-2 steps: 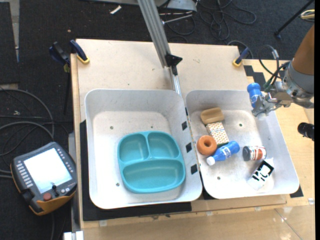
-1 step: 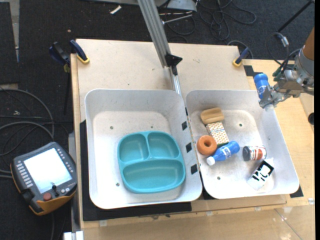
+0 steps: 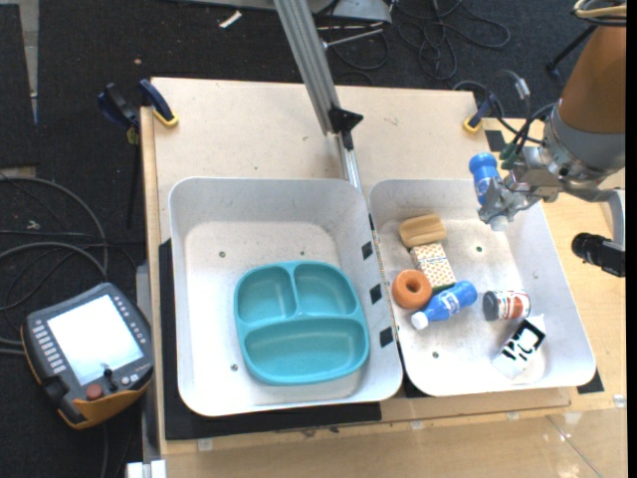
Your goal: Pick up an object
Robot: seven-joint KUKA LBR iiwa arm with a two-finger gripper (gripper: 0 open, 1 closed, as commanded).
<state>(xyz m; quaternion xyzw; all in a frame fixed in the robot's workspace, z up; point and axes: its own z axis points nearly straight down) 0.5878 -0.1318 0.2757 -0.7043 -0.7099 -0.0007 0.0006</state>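
Right bin (image 3: 557, 267), by the counter's (image 3: 249, 127) right edge, carries the pickable lot. All of it lies on the bin floor; none of it is lifted.

- Tan sponge (image 3: 422, 230): toward the bin's far edge, left of middle.
- Speckled packet (image 3: 434, 264): just in front of the sponge, touching or nearly so.
- Orange ring (image 3: 411, 289): against the packet's near left corner, close to the bin's left wall.
- Blue bottle (image 3: 448, 303): lying on its side, white cap pointing to the near left, just right of the ring.
- Small can (image 3: 506, 306): dark end, red and white side, lying down, right of the bottle with a small gap.
- Black-and-white box (image 3: 521, 347): near right corner of the bin, just in front of the can.

My fingers (image 3: 495, 213) hang over the far right part of that bin, near its far edge, apart from the sponge and well apart from the can. Whether they are released or clenched I cannot tell; nothing is visible between them. A blue cylinder (image 3: 483, 172) sits just above them on my wrist side; I cannot tell what it is.

Left bin (image 3: 189, 267): a teal divided plate (image 3: 299, 322), three compartments, resting toward the near edge, right of middle.

Counter beyond the bins: a yellow-tipped clamp (image 3: 154, 106) at the far left corner, another clamp (image 3: 476, 119) at the far right corner. A slanted metal pole (image 3: 314, 58) comes down to the far edge where the two bins meet.

Floor, left of the counter: a control pendant (image 3: 85, 352) with a pale screen. Cables (image 3: 438, 28) on the dark floor beyond the far edge.
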